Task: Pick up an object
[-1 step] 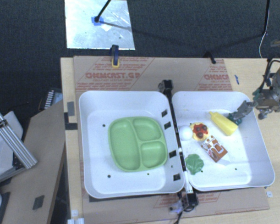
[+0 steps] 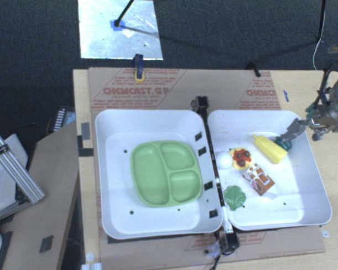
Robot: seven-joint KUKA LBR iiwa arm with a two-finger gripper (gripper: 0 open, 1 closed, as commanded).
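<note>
A pale green plastic divided plate (image 2: pixel 163 173) lies in the left shallow white bin (image 2: pixel 110 128). In the right white bin (image 2: pixel 310 210) sit a small white ball (image 2: pixel 223 160), a green leafy toy (image 2: pixel 235 197), a red-and-yellow round toy (image 2: pixel 240 156), a brown-and-white patterned packet (image 2: pixel 259 179) and a yellow plastic bottle (image 2: pixel 270 148) (teal-tipped, apparently). The grey two-finger gripper (image 2: pixel 290 132) reaches just beside that tip; its finger spread is unreadable.
</note>
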